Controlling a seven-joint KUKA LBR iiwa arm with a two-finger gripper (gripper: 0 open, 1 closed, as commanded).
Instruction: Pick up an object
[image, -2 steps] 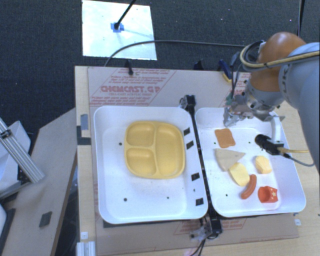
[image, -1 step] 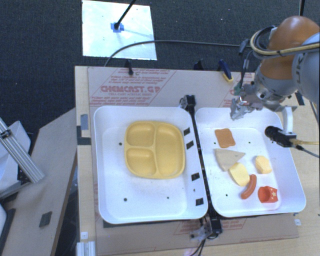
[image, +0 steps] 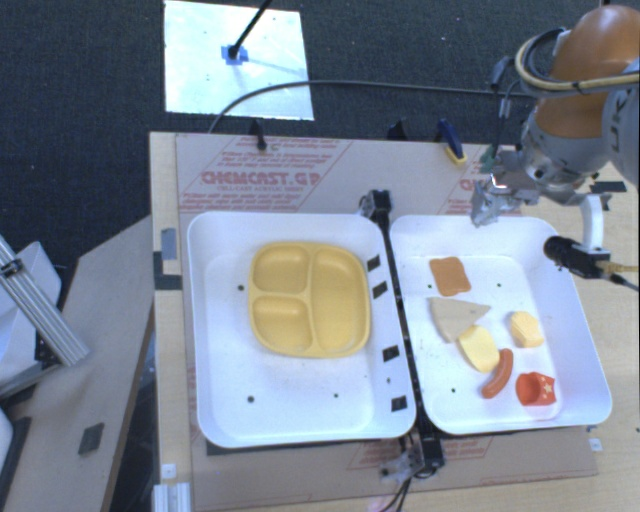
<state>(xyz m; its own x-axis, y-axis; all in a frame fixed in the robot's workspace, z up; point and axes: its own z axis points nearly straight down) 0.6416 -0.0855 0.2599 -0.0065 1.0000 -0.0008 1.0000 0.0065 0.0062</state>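
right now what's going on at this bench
A grey KUKA arm reaches in from the right, its gripper hovering over the far rim of the right bin with nothing visibly in it. Six toy food pieces lie untouched in that bin: an orange slice, a beige wedge, two yellow pieces, a sausage and a red piece. The left bin holds a yellow divided plate. No pick has happened yet.

Yellow tray (image: 308, 300) left bin (image: 215, 330), claw (image: 487, 212) above right bin (image: 580, 350)
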